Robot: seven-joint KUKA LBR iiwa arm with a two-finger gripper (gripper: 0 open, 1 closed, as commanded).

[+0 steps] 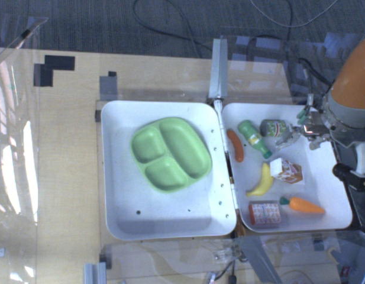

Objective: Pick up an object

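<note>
Beside the green bottle, your gripper hangs just right of the small can; its finger state you cannot tell.

single fixed cam above the surface, angled down, mid distance; left bin and right bin both in frame

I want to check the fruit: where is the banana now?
In the camera view, the banana lies in the right bin, near its middle, left of the small carton and above the can lying at the bin's front edge.
</note>
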